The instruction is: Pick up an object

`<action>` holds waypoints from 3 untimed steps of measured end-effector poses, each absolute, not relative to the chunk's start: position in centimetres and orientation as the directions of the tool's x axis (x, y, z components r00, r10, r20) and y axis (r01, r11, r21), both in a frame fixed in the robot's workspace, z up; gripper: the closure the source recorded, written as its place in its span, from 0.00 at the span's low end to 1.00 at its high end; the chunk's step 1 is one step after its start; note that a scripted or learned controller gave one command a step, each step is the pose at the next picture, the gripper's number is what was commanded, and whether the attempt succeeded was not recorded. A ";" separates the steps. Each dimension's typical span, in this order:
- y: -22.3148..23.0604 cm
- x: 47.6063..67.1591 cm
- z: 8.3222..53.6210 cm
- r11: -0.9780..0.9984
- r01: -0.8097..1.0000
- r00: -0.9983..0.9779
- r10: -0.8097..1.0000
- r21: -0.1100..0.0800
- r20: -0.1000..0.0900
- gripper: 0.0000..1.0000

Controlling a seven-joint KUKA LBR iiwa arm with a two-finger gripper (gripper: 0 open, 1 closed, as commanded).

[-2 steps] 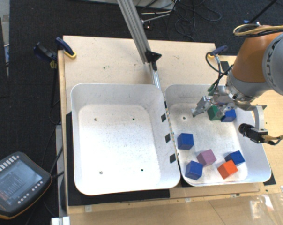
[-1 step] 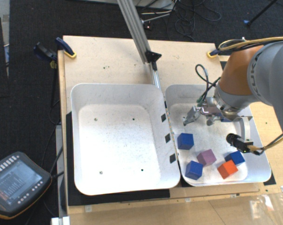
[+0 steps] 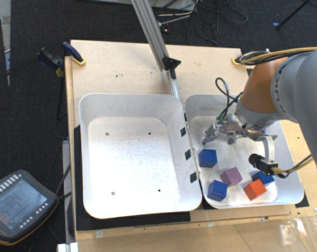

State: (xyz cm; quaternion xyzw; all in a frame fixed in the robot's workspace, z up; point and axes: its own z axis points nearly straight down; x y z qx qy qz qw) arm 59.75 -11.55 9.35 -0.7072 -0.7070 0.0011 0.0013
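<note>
We see the arm (image 3: 284, 88) coming in from the right edge of the frame, its orange band over the upper part of the right bin (image 3: 200, 106). The gripper (image 3: 213, 136) hangs over the upper left of that bin, above the blocks; we can't tell whether it's apart or together from this angle, and nothing shows clamped in it.

Blocks all sit in the lower half of the right bin:
- blue cube (image 3: 208, 158), just below the gripper, near the bin's left wall
- second blue cube (image 3: 217, 190), lower, near the front rim
- purple cube (image 3: 231, 176), between the two, to their right
- orange-red cube (image 3: 254, 189), right of the purple one
- a third blue block (image 3: 264, 177) touching the orange-red cube's upper right, partly hidden by a black cable fitting

The left bin (image 3: 87, 140) is at centre-left of the frame. A teach pendant (image 3: 17, 206) lies at lower left, off the bench.
</note>
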 end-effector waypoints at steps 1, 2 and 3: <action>-11.6 59.9 10.5 -0.001 1.000 0.001 1.000 0.002 0.000 1.00; -12.1 60.5 15.1 0.001 1.000 -0.001 1.000 0.006 -0.002 1.00; -12.0 60.2 21.3 0.002 1.000 -0.002 1.000 0.008 -0.002 1.00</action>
